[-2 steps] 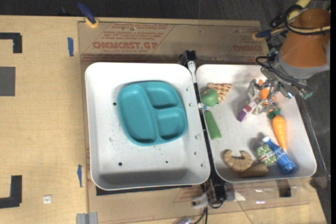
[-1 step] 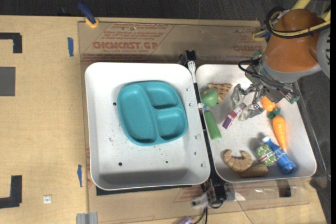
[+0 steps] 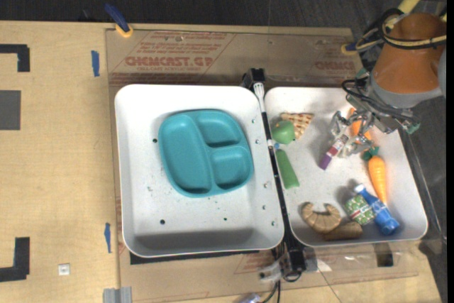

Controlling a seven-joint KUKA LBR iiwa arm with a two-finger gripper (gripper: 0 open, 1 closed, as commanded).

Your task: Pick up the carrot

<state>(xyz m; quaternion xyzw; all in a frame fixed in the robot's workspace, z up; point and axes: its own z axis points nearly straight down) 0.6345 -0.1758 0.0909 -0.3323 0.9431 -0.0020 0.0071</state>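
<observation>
Likely light, rigid, slick plastic carrot (image 3: 378, 177) near right bin's (image 3: 418, 223) right edge; grip mid-body. End effector (image 3: 355, 133) state unclear.

tray (image 3: 206, 151) in left bin (image 3: 135, 174); carrot (image 3: 378, 177) in right bin (image 3: 415, 216)

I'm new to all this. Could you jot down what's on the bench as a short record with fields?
left bin: holds a teal divided plate
right bin: carrot, green stick, croissant, blue bottle, other small items
arm: reaches in over the right bin's far right corner
pincer: just left of the carrot's top
carrot: lying in the bin, not held
</observation>
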